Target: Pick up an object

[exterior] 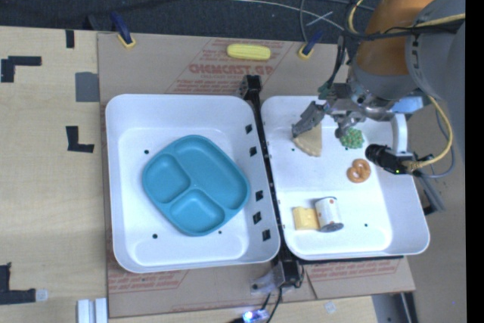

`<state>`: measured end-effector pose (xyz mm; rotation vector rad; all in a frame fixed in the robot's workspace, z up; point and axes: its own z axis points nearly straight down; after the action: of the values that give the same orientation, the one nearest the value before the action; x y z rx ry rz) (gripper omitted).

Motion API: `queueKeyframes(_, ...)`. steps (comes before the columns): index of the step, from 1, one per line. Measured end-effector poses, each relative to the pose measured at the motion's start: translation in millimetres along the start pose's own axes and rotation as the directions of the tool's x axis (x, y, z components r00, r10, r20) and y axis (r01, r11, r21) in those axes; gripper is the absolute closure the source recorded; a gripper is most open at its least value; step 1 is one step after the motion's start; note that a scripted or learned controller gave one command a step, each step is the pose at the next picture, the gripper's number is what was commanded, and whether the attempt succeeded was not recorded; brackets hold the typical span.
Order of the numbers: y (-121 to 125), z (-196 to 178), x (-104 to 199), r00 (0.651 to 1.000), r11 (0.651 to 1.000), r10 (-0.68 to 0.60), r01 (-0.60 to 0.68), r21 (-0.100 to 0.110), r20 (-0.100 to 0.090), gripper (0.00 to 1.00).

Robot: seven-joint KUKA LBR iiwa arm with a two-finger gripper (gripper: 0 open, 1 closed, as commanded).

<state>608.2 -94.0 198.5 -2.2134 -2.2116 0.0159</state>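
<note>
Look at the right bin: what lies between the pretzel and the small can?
In the camera view, nothing: bare white bin floor separates the pretzel from the small can. The yellow block sits on the can's far side.

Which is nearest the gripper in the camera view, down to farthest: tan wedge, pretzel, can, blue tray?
From the gripper:
1. Tan wedge, just beneath it.
2. Pretzel, right bin, lower right.
3. Can, right bin's front.
4. Blue tray, left bin.
</note>
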Motion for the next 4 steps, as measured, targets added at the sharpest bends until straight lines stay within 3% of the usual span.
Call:
queueKeyframes(1, 3, -9, 0, 1.0, 1.0, -0.003, 0.003, -0.014, 0.001, 0.0)
queueKeyframes(3, 2, 108, -3, 1.0, 1.0, -0.002, 0.002, -0.01, 0.003, 0.0)
queueKeyframes(4, 2, 97, -1, 1.0, 1.0, -0.004, 0.004, -0.012, 0.002, 1.0)
